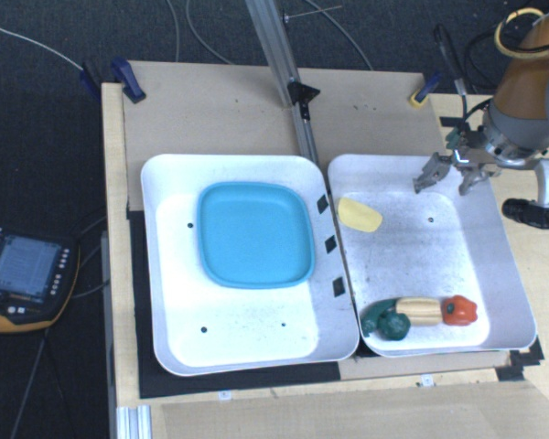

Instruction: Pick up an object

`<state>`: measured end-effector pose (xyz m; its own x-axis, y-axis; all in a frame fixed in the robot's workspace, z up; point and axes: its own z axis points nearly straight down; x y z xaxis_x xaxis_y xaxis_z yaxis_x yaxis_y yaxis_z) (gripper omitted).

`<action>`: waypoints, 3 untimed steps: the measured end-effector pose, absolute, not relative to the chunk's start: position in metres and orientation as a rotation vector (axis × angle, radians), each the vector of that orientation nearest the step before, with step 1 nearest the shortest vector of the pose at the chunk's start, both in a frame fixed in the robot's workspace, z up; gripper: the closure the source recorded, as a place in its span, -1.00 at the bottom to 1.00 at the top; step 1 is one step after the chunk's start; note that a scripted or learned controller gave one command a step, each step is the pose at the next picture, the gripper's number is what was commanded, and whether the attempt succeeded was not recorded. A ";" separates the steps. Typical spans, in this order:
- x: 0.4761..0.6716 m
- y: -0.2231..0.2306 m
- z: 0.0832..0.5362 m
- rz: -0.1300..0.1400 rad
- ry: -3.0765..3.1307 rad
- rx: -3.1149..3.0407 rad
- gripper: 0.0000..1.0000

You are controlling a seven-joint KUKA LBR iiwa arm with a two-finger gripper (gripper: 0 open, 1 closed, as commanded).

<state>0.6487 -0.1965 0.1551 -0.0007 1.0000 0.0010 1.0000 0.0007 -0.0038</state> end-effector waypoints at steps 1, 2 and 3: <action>0.648 -0.196 0.102 0.004 -2.219 -2.218 -1.00; 0.649 -0.196 0.116 -0.001 -2.224 -2.222 1.00; 0.649 -0.190 0.162 -0.004 -2.225 -2.223 1.00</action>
